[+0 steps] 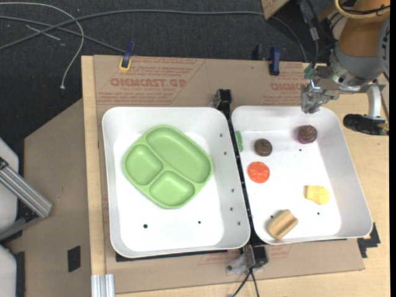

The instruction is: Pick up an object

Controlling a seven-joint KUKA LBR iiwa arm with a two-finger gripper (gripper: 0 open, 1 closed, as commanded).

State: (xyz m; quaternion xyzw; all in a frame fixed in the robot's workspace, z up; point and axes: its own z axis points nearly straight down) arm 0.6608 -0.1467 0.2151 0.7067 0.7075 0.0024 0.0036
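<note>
- At the upper right of the frame, our gripper (311, 101) hangs over the far rim of the right bin (346, 166), with the orange-banded arm (362, 23) behind it; whether it is spread or closed we cannot tell from this slant, and nothing shows held in it.
- Five candidates lie in that bin: a purple round piece (307, 133) near the upper right corner, a brown round piece (263, 146) to its left, an orange disc (258, 172) just below the brown one, a yellow wedge (317, 194) lower right, and a tan block (281, 223) near the bottom edge.
- Over on the left, the left bin (117, 184) carries a green divided tray (167, 165), well apart from our reach.
- We judge the purple piece the natural pick, being nearest the gripper and clear of its neighbours.
- To do it well, we would centre above it, keep off the bin wall beside it, and descend straight so a round shape does not squirt sideways.
- We would close low on its widest part, then lift slowly.
- The desk (185, 82) is a cardboard sheet under both bins.
</note>
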